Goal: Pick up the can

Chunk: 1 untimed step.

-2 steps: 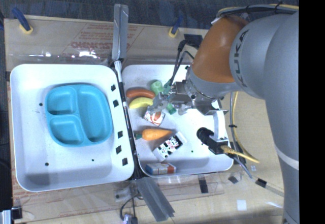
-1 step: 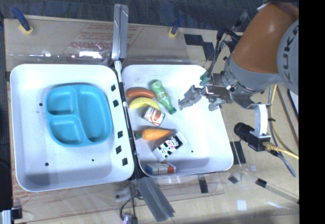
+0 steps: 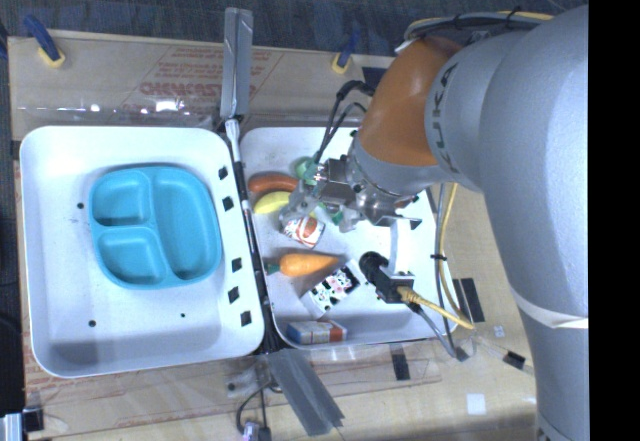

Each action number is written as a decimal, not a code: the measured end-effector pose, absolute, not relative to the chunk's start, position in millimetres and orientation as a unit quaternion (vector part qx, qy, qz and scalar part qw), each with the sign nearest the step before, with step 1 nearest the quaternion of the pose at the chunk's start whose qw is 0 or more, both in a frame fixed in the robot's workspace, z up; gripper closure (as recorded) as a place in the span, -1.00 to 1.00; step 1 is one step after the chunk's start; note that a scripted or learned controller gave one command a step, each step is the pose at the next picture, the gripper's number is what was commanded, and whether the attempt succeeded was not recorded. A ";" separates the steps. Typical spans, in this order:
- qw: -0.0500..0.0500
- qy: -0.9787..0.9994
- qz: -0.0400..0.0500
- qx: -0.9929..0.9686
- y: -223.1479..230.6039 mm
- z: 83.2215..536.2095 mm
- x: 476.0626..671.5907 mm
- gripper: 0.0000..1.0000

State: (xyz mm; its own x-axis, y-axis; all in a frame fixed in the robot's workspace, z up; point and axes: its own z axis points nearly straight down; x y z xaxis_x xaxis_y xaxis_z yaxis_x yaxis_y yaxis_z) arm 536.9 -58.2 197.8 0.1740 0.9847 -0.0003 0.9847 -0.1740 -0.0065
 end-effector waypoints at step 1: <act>0.002 -0.647 0.002 -0.762 -121.7 109.4 545.9 -1.00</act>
